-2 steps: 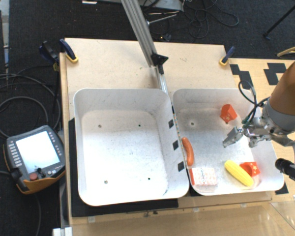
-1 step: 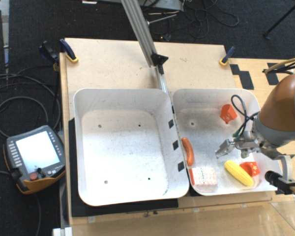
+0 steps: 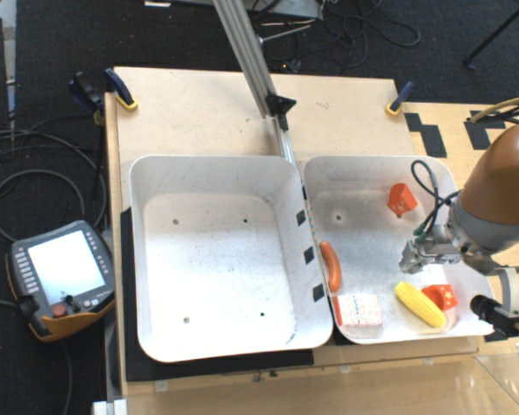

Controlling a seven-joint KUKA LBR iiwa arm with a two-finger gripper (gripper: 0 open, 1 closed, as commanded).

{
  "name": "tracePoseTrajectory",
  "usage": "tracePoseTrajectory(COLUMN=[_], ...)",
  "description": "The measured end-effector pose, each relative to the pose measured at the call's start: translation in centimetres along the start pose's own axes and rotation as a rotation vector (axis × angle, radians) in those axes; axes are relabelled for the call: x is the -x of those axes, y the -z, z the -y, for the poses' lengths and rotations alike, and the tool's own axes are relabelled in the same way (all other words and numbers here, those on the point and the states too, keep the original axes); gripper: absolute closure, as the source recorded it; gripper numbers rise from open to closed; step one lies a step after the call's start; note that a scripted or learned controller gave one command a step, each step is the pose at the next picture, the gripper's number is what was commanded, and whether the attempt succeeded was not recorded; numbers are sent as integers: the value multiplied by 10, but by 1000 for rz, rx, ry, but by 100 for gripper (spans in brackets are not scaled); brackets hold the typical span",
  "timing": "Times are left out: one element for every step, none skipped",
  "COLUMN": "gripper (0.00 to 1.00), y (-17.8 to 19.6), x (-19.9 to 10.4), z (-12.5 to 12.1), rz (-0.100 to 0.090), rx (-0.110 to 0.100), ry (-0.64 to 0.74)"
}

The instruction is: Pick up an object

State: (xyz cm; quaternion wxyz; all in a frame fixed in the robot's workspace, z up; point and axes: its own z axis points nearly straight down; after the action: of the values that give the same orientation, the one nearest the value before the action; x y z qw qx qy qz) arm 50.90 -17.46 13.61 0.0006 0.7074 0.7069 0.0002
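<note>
1. The arm (image 3: 502,193) enters from the right, its orange band above the wrist, and bends down over the right bin (image 3: 355,173). The pincer (image 3: 418,258) hangs low above the bin floor — whether its fingers are parted or closed cannot be told, and nothing shows between them.
2. Just below the pincer lie a yellow corn cob (image 3: 420,304) and a red-orange piece (image 3: 441,296), touching near the front rim.
3. Nearer and leftward, a white-and-red box (image 3: 359,310) sits at the front edge.
4. Left of the pincer, a sausage (image 3: 331,264) lies along the bin's left wall.
5. Beyond it, an orange block (image 3: 402,199) rests — open floor lies between.
6. Far left, the left bin (image 3: 147,232).
</note>
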Motion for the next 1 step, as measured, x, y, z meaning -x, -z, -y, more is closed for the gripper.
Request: tracePoseTrajectory(gripper=[100], y=[63], x=[1], z=[-5], rz=[2], rx=[6], ry=[4])
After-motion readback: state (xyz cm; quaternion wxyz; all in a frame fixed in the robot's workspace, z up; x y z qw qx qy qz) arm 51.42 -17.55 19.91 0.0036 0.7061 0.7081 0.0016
